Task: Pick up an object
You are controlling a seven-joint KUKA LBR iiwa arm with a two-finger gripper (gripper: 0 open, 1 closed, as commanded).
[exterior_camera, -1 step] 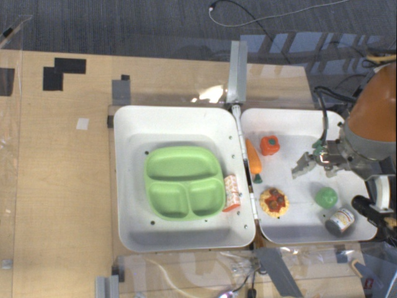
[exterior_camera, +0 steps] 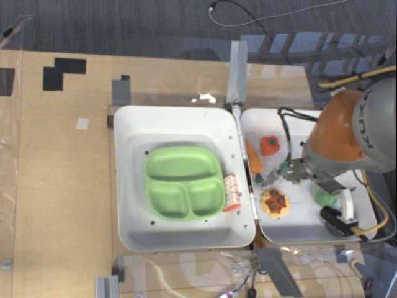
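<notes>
Candidate objects lie in the right bin (exterior_camera: 298, 230): a round toy pizza (exterior_camera: 275, 202) near the front wall, an orange carrot-shaped piece (exterior_camera: 252, 157) along the divider side, a red piece (exterior_camera: 269, 144) towards the back, and a green piece (exterior_camera: 325, 198) partly under the wrist. The gripper (exterior_camera: 274, 177) sits low among them, just above the toy pizza, beside the carrot-shaped piece and below the red one. Nothing is visibly held, and whether the gripper is apart or closed cannot be told from this angle.

The step in hand appears to be the descent onto a target, most likely the toy pizza or the carrot-shaped piece. The next move calls for settling over one object alone, closing on it, and lifting straight up clear of the bin wall.

The arm (exterior_camera: 372, 126) reaches in from the right, its orange band (exterior_camera: 335, 135) bent over the bin's middle, wrist pointing down and leftward. The left bin (exterior_camera: 127, 228) holds a green divided plate (exterior_camera: 185, 182) with a small red-and-white packet (exterior_camera: 231, 191) touching its right edge.
</notes>
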